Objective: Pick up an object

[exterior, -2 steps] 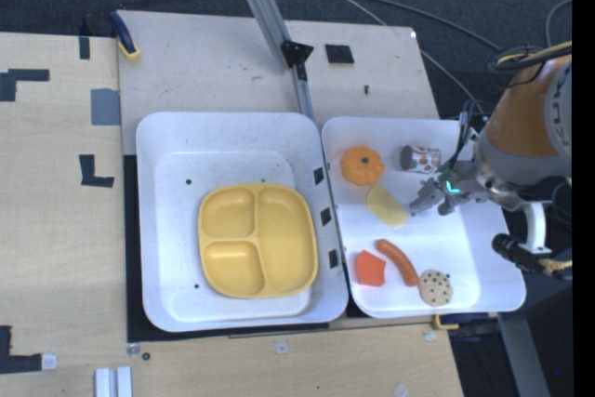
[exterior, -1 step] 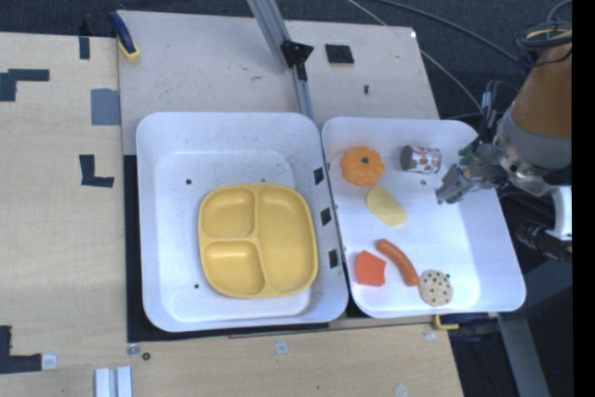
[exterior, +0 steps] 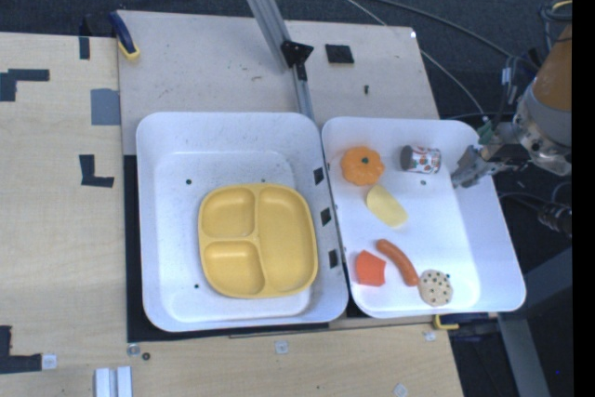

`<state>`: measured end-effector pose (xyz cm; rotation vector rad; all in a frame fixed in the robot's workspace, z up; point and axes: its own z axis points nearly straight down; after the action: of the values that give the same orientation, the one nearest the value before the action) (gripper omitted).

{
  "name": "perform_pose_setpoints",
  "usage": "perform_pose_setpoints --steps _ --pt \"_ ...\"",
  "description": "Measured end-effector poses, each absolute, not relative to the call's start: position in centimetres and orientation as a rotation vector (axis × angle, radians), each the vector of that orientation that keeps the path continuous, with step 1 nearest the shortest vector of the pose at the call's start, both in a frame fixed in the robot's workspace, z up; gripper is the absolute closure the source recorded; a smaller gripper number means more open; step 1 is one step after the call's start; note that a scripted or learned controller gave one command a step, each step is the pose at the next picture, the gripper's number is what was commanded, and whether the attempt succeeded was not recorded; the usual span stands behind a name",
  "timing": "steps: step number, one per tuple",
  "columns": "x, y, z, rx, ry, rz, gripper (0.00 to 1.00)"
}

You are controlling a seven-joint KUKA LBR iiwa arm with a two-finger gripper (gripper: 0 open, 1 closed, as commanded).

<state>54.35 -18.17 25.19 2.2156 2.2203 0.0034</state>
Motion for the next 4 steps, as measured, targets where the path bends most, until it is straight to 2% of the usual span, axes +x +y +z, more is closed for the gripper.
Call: perform_pose_setpoints --steps 2,3,4 --pt "58.6 -6.7 24.5 2.214 2.23 0.0 1.0" --pt "59.0 -1.9 24.2 2.216 2.229 -0.001 1.0" --pt "60.3 2.6 22.8 2.217 2.228 -0.003 1.0"
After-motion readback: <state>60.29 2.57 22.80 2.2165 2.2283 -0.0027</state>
